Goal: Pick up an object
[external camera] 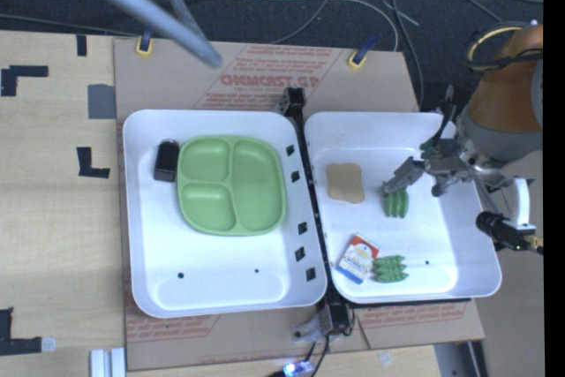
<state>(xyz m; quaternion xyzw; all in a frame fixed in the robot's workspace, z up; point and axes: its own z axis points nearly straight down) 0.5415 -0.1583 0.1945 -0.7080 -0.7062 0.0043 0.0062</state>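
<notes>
Approach step: your two-finger gripper hovers just above the small green ridged vegetable in the right white bin, fingers parted, holding nothing; next, descend and close on it

gripper low over right bin, just above green pods, tan sponge beside, green divided plate in left bin

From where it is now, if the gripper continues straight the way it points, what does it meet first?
Most likely the green pepper-like item lying just below the gripper on the right bin floor. Height above it is unclear from this view.
</notes>
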